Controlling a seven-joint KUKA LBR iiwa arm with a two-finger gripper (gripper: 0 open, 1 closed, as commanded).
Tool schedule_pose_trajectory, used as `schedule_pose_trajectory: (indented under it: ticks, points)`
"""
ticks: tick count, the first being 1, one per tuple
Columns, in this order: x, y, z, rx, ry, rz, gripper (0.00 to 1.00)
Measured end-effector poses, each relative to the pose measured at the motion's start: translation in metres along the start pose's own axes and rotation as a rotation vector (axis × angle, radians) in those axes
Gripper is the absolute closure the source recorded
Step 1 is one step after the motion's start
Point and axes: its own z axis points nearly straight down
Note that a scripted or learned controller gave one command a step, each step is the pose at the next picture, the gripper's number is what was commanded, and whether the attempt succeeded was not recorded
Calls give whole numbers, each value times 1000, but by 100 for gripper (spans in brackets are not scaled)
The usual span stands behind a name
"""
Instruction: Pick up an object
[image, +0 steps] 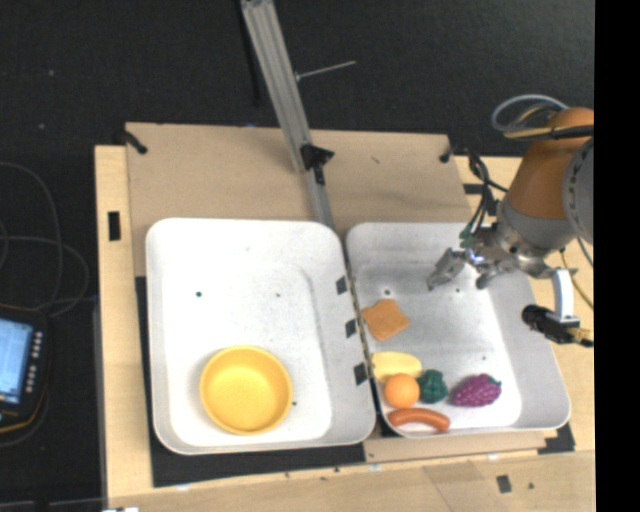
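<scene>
Camera view, hand spread above right bin, sausage lying left-right

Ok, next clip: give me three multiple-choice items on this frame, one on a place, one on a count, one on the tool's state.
1. Where does the yellow bowl lie?
A. in the left bin
B. in the right bin
C. on the bench between the bins

2. How many things lie in the right bin?
A. two
B. four
C. six

3. How is the tool?
A. shut on the grapes
B. open, holding nothing, over the right bin
C. shut on the bowl

Answers: 1 A, the bowl sits in the left bin's near part. 2 C: bread slice, banana, orange, broccoli, grapes, sausage. 3 B, its fingers stand spread, with nothing between them.
</scene>
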Motion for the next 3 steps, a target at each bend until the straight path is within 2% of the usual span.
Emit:
schedule_pose_trajectory:
  ticks: [1,2,3]
  points:
    - [-1,2,-14,-7,-1,0,100]
    - [7,7,-69,-11,0,-1,100]
    - [6,7,-80,-6,1,-1,100]
